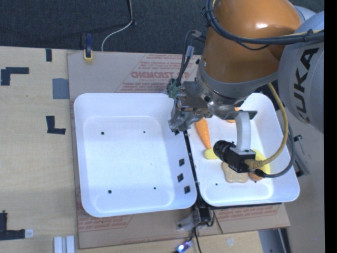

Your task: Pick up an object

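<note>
My gripper [179, 121] hangs low at the left edge of the right bin [274, 194], close to the wall shared by the two bins, with the arm's big orange band and grey wrist covering much of it. An orange carrot-shaped piece [204, 133] lies just right of the gripper, pointing toward the front. Beside its tip sits a small yellow piece [210, 153]. A tan flat piece [235, 175] rests nearer the front, partly under a black fitting on the arm. I see nothing held in the gripper.
The left bin [84, 115] lies beside it, its white floor bare. More yellow and orange bits [260, 168] peek out at the right bin's right side. A yellow cable [281, 157] loops off the arm. Cardboard [131, 73] lies under both bins.
</note>
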Motion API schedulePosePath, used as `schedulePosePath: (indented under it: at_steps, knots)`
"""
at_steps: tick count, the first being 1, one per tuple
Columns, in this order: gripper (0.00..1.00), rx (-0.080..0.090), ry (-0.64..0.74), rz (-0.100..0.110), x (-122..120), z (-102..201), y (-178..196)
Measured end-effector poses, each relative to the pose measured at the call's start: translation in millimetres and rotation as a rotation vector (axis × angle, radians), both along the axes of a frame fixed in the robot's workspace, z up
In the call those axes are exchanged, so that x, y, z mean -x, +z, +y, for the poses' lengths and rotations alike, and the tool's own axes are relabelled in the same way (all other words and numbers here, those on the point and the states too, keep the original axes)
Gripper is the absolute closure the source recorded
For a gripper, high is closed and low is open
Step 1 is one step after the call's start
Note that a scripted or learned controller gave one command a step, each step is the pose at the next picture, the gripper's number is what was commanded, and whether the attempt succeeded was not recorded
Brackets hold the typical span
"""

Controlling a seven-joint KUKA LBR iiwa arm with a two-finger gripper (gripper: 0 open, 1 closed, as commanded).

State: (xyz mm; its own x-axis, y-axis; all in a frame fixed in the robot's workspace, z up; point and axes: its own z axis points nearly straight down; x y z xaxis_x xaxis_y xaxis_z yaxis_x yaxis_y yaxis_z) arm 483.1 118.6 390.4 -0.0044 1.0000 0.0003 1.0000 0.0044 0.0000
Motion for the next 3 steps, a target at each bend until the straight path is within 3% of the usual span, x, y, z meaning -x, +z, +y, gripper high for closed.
schedulePosePath:
  at_steps: [1, 2, 3]
  knots:
    - [1.00, -0.004, 0.002, -0.011, -10.6, 51.1, 115.3]
    - [1.00, 0.004, -0.007, 0.007, -35.1, 27.4, 31.6]
    - [1.00, 0.005, -0.012, 0.011, -52.8, -47.5, -62.7]
